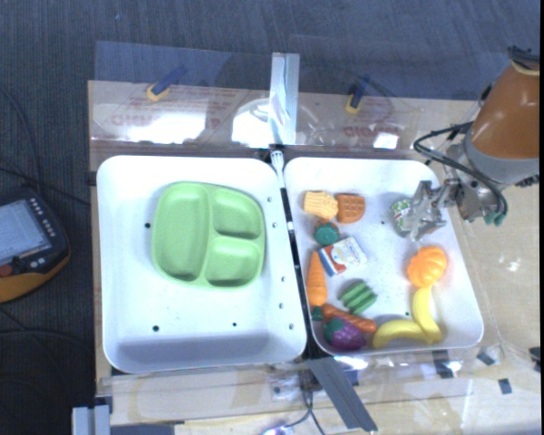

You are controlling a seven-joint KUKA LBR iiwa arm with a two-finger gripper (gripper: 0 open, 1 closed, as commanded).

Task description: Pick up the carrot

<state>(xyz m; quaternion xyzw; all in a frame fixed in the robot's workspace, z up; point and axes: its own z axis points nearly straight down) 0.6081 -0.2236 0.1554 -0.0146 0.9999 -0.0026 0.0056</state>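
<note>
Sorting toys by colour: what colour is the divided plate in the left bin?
Light green plate, clear in the camera view.

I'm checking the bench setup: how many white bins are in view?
2. The left bin holds a green divided plate. The right bin holds the toy food, including the carrot along its left wall, with the pincer over its upper right part.

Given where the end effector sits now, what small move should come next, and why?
Probably travel left and toward the front of the right bin. The end effector sits by the bin's right rear, above a green-white item, while the carrot lies along the left wall.
</note>
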